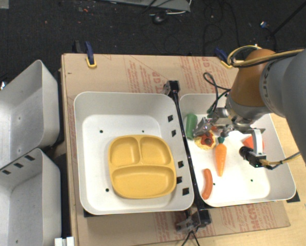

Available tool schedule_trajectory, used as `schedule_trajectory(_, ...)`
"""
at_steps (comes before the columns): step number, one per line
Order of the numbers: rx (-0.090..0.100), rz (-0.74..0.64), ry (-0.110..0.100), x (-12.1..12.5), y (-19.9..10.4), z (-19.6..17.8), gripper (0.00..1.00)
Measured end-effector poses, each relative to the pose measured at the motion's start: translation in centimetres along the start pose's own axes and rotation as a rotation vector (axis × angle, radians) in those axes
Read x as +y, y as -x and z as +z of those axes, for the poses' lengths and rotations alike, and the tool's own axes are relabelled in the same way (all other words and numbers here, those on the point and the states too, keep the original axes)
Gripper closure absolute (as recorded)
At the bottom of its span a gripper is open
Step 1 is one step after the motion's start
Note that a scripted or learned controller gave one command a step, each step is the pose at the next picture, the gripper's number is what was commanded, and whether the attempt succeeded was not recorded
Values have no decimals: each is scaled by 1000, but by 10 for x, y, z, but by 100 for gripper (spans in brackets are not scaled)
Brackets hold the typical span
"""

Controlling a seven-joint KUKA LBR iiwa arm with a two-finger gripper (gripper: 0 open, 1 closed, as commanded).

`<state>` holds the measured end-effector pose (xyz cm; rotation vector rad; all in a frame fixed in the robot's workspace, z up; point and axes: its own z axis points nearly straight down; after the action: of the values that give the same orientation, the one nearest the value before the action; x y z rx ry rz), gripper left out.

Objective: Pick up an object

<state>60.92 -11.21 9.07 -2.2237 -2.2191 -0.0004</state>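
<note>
On the bench, two shallow white bins sit side by side, and the arm (pixel 265 83) comes in from the right and bends down over the right bin (pixel 281 186), its bulk covering that bin's upper part. The left bin (pixel 91 117) holds just a yellow divided tray (pixel 141 166), lying flat near its middle and well apart from the arm, so it looks like the place for things to go and not the one being worked. The right bin is where the pickable things lie, scattered loosely as though tipped in: an orange carrot (pixel 220 158) pointing down the bin with its green stub uppermost, a reddish sausage (pixel 207 183) lower down near the wall between the bins, a green piece (pixel 191 124) against that same wall, and a small red and orange thing (pixel 253 142) to the right of the carrot. The gripper (pixel 210 131) hangs low over the upper left of this bin, above a small multicoloured toy (pixel 206 140) that sits just beside the carrot's top. Cabling and the wrist clutter that spot, so I cannot tell how the tool stands, nor whether it has anything. Judging by its position, the small toy or the carrot is the likely target, and the crowding there could spoil a clean grasp.
</note>
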Motion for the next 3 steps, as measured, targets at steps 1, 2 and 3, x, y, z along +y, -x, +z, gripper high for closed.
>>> schedule_trajectory(1,0,-1,4,1,0,-13,100)
schedule_trajectory(2,-1,-3,4,1,0,-56,100)
schedule_trajectory(3,-1,-5,4,-3,-8,-105,100)
